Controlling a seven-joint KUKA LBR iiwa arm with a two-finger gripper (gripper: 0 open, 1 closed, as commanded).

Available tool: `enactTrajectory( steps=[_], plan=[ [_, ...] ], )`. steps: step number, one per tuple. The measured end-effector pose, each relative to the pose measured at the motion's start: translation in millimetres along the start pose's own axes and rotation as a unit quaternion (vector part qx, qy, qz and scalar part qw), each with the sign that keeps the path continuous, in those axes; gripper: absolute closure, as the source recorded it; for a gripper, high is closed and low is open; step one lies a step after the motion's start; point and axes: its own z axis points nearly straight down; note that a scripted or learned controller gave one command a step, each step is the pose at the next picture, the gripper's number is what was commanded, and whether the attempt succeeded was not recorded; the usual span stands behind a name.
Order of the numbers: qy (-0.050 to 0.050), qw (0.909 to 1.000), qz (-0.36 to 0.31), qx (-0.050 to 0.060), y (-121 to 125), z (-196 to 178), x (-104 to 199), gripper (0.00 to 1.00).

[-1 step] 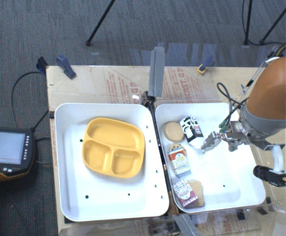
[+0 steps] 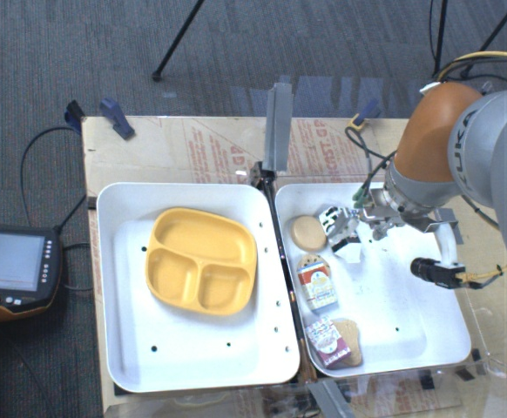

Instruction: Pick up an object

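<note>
At the far left of the frame, a handheld control pendant with a grey screen lies on the dark carpet, its cable looping up toward the bench. Two shallow white bins sit side by side on a cardboard-topped bench. The left bin holds a single item: a yellow divided tray with three compartments, lying flat in the bin's upper middle with nothing in it.

A grey upright post rises at the seam between the bins. The right bin carries its contents along its left side: a round tan biscuit-like disc near the top, a small red-and-white packet just below it, and at lower left a pink-and-white packet lying against, and partly over, a tan cookie-like piece.

The gripper hangs over the upper left of the right bin, just right of the disc, with a small white object directly beneath it. Whether the fingers are spread or closed, and whether they grip that white object, cannot be made out from this angle; the tool's dark and white parts blur together. The grey arm with its orange band enters from the upper right, cut off by the frame edge. A black cylindrical fitting on the arm's cabling sits over the bin's right side.
</note>
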Motion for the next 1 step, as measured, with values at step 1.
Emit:
enactTrajectory(
  steps=[1],
  plan=[
    [-0.002, 1.0000, -0.002, -0.009, 4.4, -107.8, -11.7, 0.00]
  ],
)
